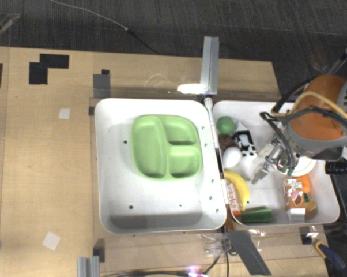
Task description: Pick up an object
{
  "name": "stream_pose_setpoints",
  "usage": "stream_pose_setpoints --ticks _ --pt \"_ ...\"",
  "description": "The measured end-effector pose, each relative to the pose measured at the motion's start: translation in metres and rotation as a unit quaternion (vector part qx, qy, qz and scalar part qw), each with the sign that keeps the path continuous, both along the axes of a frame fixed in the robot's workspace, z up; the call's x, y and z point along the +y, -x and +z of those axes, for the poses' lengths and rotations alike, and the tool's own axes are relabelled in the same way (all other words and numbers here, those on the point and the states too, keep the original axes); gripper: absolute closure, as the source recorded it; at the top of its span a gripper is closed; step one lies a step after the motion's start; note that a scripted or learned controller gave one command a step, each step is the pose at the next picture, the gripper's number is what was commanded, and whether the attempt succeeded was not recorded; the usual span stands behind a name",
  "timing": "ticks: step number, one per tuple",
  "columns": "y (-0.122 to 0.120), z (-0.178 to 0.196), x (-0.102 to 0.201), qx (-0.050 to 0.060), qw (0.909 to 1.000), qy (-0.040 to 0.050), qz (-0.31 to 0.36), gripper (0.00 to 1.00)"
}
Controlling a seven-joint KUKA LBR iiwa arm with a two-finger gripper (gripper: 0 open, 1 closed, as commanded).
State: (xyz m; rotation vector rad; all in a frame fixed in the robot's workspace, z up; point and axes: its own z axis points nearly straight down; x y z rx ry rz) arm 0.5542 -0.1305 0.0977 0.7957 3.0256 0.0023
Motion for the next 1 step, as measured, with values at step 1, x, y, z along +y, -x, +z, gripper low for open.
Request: stream_pose_setpoints --ticks 1 --pt "0.0611 -0.0065 -0.0290 -0.005 0.9964 0.0001 -0.085 0.00"
